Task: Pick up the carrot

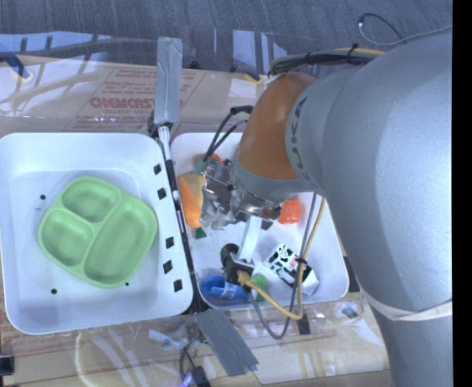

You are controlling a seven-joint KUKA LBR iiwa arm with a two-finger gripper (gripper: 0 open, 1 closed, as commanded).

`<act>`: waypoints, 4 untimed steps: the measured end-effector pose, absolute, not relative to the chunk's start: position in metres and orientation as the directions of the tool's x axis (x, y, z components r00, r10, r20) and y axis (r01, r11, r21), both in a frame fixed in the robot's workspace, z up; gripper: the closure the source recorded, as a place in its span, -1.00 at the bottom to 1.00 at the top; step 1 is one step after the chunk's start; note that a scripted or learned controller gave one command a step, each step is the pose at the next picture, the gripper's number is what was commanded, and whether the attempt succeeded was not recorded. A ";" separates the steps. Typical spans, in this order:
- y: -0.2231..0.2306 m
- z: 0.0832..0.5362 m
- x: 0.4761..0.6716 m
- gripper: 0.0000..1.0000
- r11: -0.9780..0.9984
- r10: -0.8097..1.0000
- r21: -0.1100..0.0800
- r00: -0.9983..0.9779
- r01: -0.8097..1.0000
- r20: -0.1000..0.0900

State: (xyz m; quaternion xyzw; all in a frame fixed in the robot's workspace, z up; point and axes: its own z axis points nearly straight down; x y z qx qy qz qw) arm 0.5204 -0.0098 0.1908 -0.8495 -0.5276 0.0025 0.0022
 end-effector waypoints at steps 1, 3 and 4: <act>-0.089 0.191 0.527 1.00 -0.764 0.645 -0.004 0.764 0.645 -0.002; -0.092 0.131 0.531 1.00 -0.762 0.647 -0.009 0.762 0.647 -0.007; -0.106 0.192 0.612 1.00 -0.876 0.483 -0.003 0.876 0.483 -0.001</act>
